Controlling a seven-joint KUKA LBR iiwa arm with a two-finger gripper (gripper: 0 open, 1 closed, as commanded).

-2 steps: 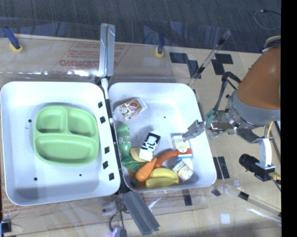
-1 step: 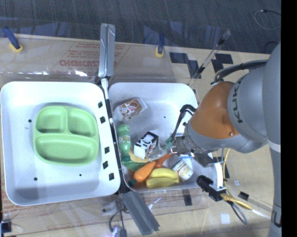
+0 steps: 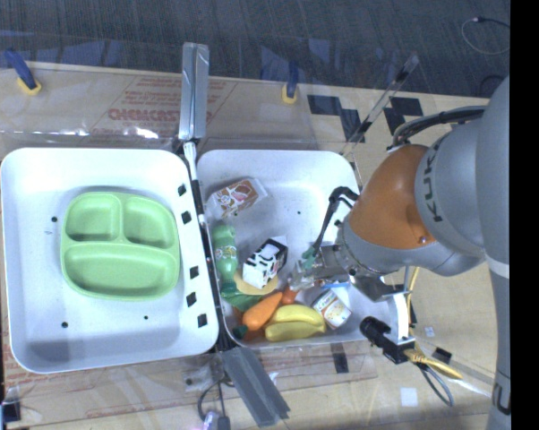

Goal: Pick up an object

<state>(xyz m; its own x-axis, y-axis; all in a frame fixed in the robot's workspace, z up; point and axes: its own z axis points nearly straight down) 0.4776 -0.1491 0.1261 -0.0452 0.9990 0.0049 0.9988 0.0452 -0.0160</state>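
The right bin (image 3: 287,173) holds a pile of small objects at its front half. A white cube with black patches (image 3: 265,262) rests on a yellow disc. Beside it stands a green bottle (image 3: 223,247). An orange carrot (image 3: 262,310) and a yellow banana (image 3: 295,322) lie along the front wall, with a small labelled container (image 3: 333,307) to their right. A printed snack packet (image 3: 235,197) lies farther back. My gripper (image 3: 311,267) reaches down from the right into the bin, just right of the cube and above the carrot and banana. The arm's orange band (image 3: 390,204) hangs over the bin's right side.
The left bin (image 3: 28,330) carries a green divided tray (image 3: 122,243). A grey metal divider (image 3: 195,92) stands between the bins at the back, and another bracket (image 3: 256,388) sits at the front. Cables (image 3: 422,356) trail at the front right.
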